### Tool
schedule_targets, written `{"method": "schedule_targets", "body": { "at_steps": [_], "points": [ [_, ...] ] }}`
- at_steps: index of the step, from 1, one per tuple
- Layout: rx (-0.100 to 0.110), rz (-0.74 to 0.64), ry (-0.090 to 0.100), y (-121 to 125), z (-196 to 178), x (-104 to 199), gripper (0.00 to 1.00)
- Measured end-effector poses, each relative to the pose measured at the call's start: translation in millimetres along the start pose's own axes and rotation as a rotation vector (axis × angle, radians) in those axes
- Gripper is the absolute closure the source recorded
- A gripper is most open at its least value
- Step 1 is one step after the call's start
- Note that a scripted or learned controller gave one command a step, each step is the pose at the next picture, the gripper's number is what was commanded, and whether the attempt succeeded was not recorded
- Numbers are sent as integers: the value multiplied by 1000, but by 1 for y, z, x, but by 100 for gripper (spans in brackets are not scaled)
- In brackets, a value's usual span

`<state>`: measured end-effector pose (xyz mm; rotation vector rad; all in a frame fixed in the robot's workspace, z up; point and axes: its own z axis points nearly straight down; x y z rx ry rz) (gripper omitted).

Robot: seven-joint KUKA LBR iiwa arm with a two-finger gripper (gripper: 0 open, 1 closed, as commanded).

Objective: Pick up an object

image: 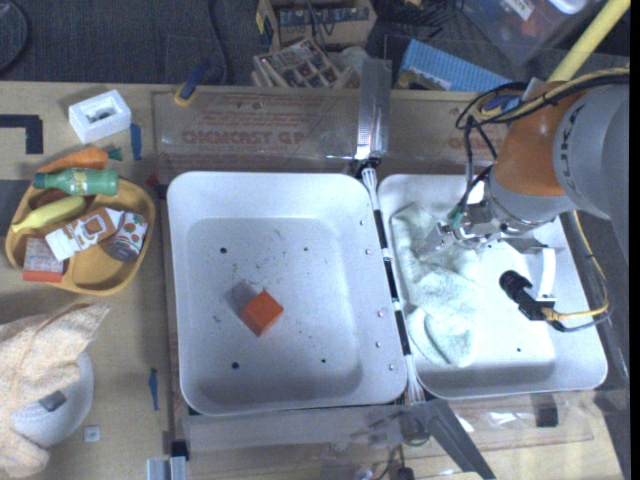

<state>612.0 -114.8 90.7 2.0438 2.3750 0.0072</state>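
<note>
An orange block lies in the left bin, a little left of its middle, with a small grey shadow beside it. A crumpled pale green-white cloth covers the left half of the right bin. My gripper hangs low over the cloth's upper part, reaching in from the right below the arm's orange band. Whether it touches the cloth I cannot tell.
A divider ridge separates the two bins. Outside them on the left stand a yellow bowl of toy food, a beige towel and a small white box. Cables and crates sit behind the bench.
</note>
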Motion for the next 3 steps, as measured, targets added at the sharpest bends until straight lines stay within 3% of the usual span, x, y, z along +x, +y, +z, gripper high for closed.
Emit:
{"method": "schedule_targets", "body": {
  "at_steps": [1, 2, 3],
  "points": [
    [-5, 0, 1, 2, -11, 0, 100],
    [-5, 0, 1, 2, -11, 0, 0],
    [1, -62, 0, 41, 2, 11, 0]
  ]
}}
